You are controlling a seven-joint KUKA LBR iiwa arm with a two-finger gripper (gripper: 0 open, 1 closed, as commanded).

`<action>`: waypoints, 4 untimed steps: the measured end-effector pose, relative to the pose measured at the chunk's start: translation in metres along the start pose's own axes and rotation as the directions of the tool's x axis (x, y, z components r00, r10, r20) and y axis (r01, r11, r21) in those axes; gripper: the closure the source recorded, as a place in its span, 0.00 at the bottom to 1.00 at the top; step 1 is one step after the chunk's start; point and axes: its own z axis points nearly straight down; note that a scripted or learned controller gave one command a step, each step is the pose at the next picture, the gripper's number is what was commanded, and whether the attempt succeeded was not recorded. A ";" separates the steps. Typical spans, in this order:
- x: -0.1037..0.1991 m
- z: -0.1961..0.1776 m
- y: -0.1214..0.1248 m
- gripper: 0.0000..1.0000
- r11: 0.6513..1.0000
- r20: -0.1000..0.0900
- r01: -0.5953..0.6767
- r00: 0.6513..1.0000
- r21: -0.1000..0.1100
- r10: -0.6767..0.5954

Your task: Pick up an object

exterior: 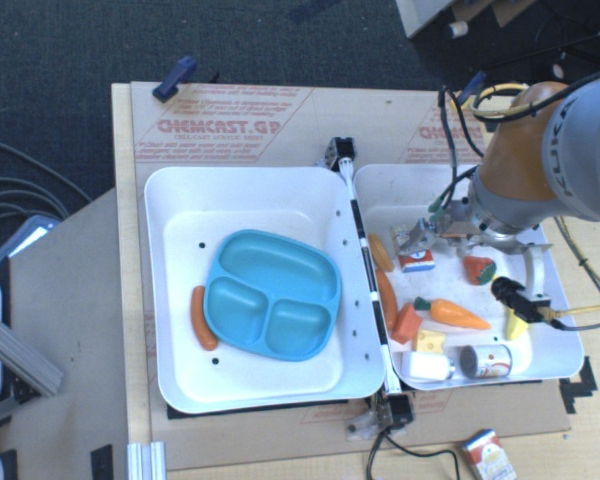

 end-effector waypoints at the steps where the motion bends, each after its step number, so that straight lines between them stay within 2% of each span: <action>1: 0.000 -0.010 0.001 1.00 1.000 0.000 -0.001 1.000 -0.002 0.001; 2: 0.000 -0.010 0.001 0.00 1.000 0.000 -0.001 1.000 -0.001 0.001; 3: 0.022 0.015 0.033 0.00 1.000 0.001 0.001 1.000 0.011 -0.001; 4: 0.022 0.005 0.034 1.00 1.000 0.001 0.001 1.000 0.010 -0.001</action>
